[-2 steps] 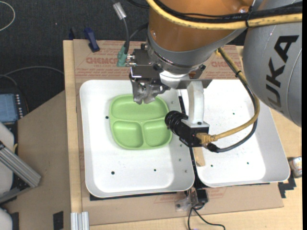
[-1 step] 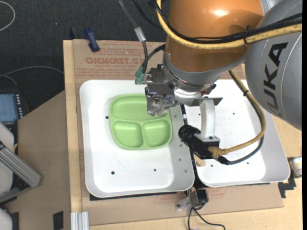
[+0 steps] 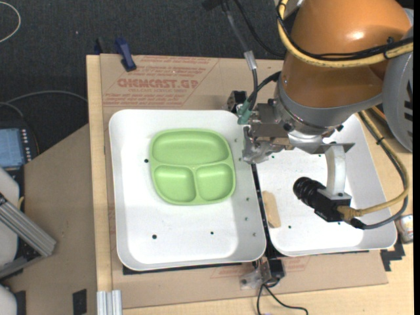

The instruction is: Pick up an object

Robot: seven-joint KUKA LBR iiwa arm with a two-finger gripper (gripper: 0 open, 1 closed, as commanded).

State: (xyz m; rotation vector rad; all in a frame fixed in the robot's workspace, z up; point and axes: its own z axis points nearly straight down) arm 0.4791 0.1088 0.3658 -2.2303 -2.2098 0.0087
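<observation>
A light green plate (image 3: 190,166) with three compartments lies flat in the left bin (image 3: 131,228). A small tan wooden block (image 3: 271,210) rests in the right bin (image 3: 328,238), against its left wall. My gripper (image 3: 260,142) hangs below the big orange band (image 3: 341,18), over the ridge between the two bins near their far end. It sits just right of the plate's upper right corner and well behind the block. The wrist's bulk covers much of the gripper, and nothing shows in its grasp.
A black cylinder (image 3: 319,199) on a white bracket, with a yellow hose, hangs from the arm over the right bin's middle. Both bins stand on brown cardboard (image 3: 164,77) with a blue clip (image 3: 125,52) at its far left. Cables run behind the bins.
</observation>
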